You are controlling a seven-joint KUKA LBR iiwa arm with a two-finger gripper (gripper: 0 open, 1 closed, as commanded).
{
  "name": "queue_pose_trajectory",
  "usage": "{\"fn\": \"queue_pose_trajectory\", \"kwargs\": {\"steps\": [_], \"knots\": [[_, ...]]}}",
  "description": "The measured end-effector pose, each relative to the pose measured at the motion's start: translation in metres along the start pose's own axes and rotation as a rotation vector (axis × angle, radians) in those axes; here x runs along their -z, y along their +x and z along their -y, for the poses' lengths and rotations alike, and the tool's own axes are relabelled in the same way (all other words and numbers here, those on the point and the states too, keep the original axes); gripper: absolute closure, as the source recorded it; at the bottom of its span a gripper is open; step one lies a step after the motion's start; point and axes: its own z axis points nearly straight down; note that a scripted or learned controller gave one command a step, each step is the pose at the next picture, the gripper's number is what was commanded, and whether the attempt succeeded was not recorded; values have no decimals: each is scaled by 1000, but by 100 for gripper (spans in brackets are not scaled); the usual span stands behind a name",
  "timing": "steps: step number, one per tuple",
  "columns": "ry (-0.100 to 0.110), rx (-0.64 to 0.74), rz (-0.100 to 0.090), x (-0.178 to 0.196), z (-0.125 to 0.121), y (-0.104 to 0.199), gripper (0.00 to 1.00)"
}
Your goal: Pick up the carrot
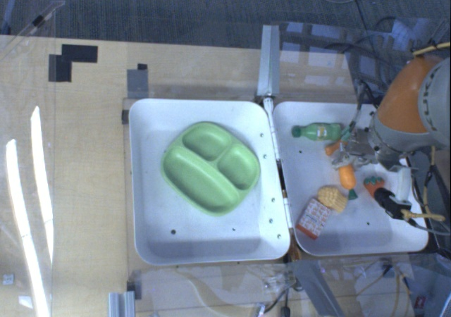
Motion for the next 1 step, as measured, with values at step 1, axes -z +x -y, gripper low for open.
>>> {"fn": "queue_pose_trajectory", "kwargs": {"steps": [1], "knots": [[13,-97,3,115,25,83,100]]}}
